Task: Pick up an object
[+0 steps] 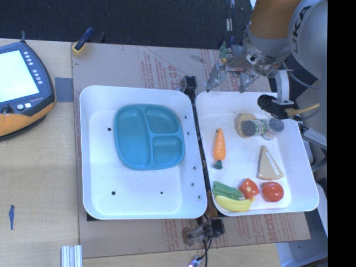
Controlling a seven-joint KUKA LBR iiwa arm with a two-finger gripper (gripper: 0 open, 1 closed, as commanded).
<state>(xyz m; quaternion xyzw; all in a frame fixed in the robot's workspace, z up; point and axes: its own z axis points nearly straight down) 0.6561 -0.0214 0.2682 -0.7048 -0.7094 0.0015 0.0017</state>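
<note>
Approach step: gripper (231, 78) fingers apart, empty, upper frame above right bin (295, 204); next needs descent onto carrot (219, 144).

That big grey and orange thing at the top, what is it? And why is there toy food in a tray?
It is a robot arm, seen by one camera looking down at the bench from above. At its end is a claw with two fingers, open and holding nothing, hanging over the far edge of the right bin.

That bin holds toy food: a carrot, a cheese wedge, a banana with something green beside it, a tomato, a smaller red piece and a small jar lying down. The left bin holds a blue divided plate. The robot is meant to pick up one of the objects.
</note>
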